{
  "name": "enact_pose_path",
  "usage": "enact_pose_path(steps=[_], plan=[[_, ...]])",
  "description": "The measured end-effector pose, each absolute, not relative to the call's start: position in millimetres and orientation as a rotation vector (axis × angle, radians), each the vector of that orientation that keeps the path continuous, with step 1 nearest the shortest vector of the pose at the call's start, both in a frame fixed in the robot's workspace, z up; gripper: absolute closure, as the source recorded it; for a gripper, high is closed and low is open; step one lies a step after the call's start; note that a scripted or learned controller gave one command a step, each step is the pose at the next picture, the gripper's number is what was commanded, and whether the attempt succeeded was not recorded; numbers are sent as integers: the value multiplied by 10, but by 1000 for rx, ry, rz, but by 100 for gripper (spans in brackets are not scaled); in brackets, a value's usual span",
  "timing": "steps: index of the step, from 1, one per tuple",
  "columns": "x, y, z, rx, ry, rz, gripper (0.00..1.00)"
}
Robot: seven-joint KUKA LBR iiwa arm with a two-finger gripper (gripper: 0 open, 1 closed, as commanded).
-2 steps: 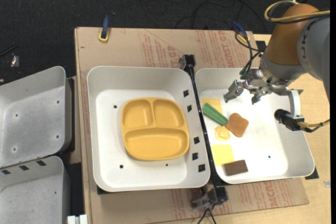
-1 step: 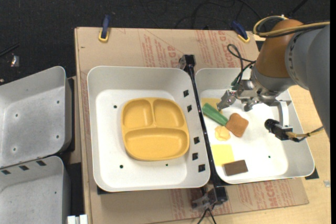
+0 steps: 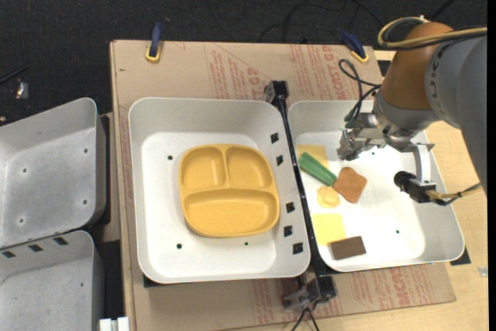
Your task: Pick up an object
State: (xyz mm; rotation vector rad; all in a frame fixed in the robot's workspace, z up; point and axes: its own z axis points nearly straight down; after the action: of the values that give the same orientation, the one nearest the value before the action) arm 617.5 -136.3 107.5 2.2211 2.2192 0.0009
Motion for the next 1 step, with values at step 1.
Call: enact_pose_path(steps=[1], plan=[[6242,-1357,1519,2216,2221,5,100]])
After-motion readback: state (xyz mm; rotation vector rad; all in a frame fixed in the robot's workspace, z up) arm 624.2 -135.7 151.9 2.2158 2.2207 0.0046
